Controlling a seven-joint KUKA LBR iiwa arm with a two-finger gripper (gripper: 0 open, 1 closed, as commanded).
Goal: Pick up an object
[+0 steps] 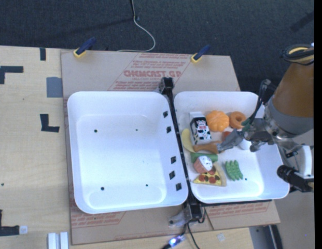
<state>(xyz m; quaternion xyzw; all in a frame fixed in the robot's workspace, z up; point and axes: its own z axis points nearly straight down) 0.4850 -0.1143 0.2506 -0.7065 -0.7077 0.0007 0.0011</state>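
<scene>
Camera view: gripper (229,140) low in right bin (254,191), beside the doughnut (236,120). Finger state unreadable, probably nothing held; pickup not yet done.

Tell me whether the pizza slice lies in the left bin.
No: the pizza slice lies in the right bin, near its front edge.

Left white bin (119,154) sits on cardboard sheet (150,71), clamped by two blue-yellow clips (84,46) at back edge. Thin cable (142,27) lies over dark carpet (57,12).
</scene>
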